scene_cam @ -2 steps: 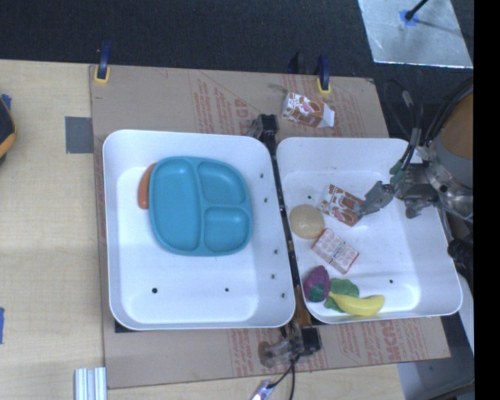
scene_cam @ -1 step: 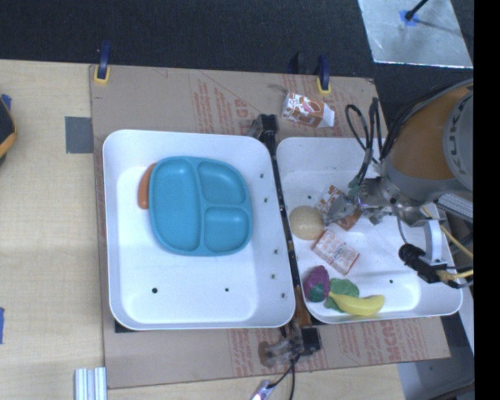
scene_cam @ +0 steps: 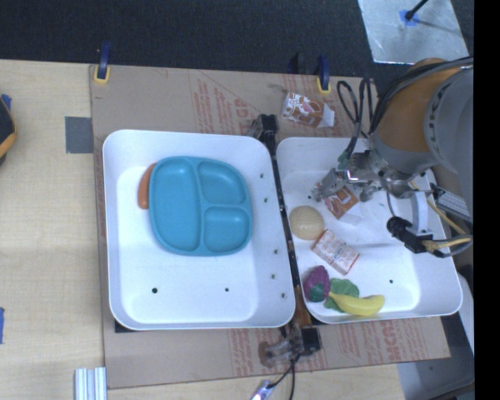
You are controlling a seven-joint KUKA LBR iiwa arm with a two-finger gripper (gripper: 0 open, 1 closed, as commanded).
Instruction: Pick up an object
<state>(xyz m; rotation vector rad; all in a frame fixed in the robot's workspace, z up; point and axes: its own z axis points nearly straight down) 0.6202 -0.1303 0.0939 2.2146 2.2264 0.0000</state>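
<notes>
Right bin (scene_cam: 433, 294): snack packet (scene_cam: 342, 200) touching hand (scene_cam: 340, 183)

The arm (scene_cam: 446, 111) is a bulky grey shell with a broad orange band (scene_cam: 408, 107) around it. Black cables (scene_cam: 358, 102) loop beside the orange band, and the metal gripper (scene_cam: 343, 182) below that band is silvery and angular.

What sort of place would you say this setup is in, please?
Probably a robotics lab: a grey arm with an orange band reaches over two shallow white bins clamped onto brown cardboard, holding toy food.
</notes>
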